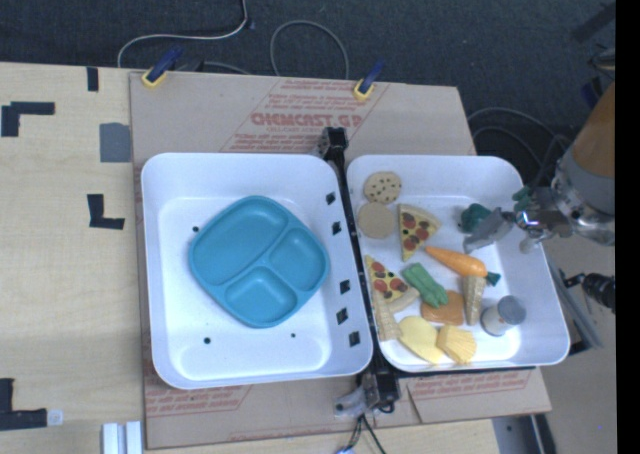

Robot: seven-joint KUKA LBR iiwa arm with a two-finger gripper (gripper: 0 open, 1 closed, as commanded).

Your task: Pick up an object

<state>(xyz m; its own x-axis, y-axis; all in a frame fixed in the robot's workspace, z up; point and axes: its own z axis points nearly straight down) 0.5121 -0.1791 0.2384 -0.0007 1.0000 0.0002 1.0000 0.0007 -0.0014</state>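
**Tool poised over a crowded bin**

The teal toy (474,214) lies at the right bin's (440,164) upper right, touching the tool (497,227); whether the tool is open or closed I cannot tell. The carrot (458,261) and pizza slice (415,229) nearby could get nudged or foul a grasp.

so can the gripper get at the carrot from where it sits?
Probably yes: the gripper hovers just up-right of the carrot, which lies on top with nothing covering it; the pizza slice sits clear to its left.
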